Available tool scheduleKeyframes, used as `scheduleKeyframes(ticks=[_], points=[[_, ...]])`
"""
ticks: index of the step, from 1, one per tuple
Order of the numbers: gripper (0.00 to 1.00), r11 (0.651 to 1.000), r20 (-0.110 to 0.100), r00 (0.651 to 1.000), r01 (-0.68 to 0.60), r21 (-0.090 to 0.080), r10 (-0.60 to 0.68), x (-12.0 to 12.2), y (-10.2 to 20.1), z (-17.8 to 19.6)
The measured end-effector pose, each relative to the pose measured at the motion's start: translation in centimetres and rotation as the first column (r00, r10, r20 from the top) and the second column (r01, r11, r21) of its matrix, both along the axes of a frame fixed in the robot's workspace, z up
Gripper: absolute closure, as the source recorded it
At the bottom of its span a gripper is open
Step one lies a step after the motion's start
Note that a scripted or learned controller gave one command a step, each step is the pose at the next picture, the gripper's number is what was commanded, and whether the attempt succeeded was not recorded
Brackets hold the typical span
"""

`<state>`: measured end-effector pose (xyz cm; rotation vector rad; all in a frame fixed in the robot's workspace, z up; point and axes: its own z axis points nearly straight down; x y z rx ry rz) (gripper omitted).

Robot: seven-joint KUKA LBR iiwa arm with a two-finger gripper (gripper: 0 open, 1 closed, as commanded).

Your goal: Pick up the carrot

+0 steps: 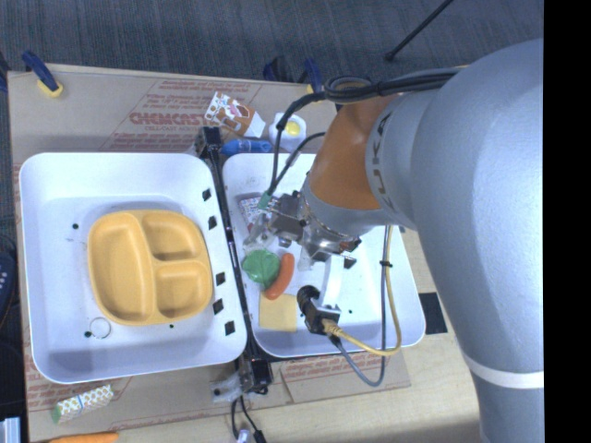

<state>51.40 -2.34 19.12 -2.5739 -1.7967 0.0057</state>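
The carrot (281, 277) is a short orange-red piece lying in the right bin (402, 321), near its front left. It rests between a green leafy piece (259, 267) on its left and a pale yellow block (279, 313) just in front. My gripper (263, 225) hangs over the left half of this bin, a little behind the carrot and the green piece, with the grey arm and its orange band covering the bin's middle and back. The view shows nothing held.
A yellow divided plate (148, 266) lies in the left bin (37, 247). Behind the bins on the cardboard sit a small printed packet (228, 112) and a yellow-and-blue item (277, 137). A yellow cable (369, 344) loops over the right bin's front.
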Motion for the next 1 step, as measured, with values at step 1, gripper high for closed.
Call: scheduleKeyframes(ticks=[1], points=[[1.0, 1.0, -0.003, 1.0, -0.007, 0.002, 0.007, 0.02, 0.06, 0.97]])
